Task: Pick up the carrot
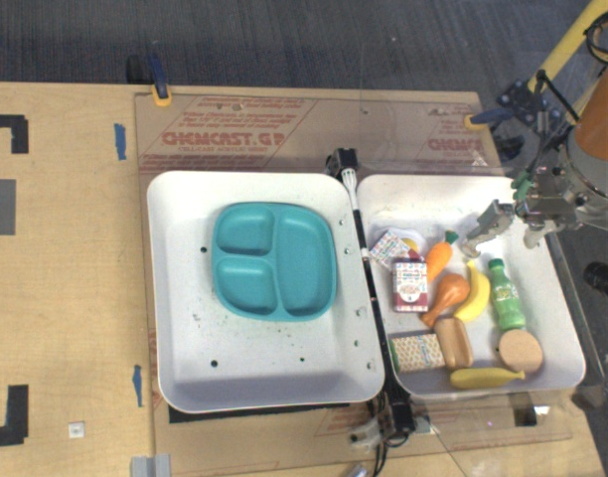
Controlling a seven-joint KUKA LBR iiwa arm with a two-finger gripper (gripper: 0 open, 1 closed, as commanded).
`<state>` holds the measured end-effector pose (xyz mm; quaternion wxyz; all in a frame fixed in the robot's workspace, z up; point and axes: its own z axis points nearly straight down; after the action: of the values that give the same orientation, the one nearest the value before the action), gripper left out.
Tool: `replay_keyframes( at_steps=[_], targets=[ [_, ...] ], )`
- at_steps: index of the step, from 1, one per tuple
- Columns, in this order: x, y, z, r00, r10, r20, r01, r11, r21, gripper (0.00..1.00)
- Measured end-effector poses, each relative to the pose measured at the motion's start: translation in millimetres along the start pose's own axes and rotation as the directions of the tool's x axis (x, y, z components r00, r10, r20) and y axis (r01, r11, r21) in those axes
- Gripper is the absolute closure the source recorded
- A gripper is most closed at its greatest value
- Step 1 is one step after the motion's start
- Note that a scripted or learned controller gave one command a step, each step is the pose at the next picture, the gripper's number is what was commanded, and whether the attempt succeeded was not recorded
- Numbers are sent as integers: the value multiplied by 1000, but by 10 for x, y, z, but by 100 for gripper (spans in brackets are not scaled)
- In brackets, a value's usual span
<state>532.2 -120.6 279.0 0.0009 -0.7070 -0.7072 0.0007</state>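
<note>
The carrot [438, 260] is small and orange with a green top, and it lies tilted in the middle of the right bin [567, 311]. It rests among other toy foods, touching a brown drumstick [447, 294] below it. My gripper [511, 230] hovers at the bin's upper right, to the right of the carrot and slightly above it. Its two fingers are spread open with nothing between them. The left finger [486, 225] ends a short way from the carrot's green top.
Around the carrot lie a red carton [410, 286], a white packet [392, 246], a banana [475, 297], a green bottle [505, 295], a bread roll [453, 343], a round cookie [521, 350] and a cracker box [415, 352]. The left bin [175, 296] holds a teal divided plate [275, 260].
</note>
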Motion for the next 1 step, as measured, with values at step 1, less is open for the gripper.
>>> replay_keyframes(
  at_steps=[1],
  targets=[
    [-140, 206, 1752, 972, -237, 4, 237, 972, -9, 0]
  ],
)
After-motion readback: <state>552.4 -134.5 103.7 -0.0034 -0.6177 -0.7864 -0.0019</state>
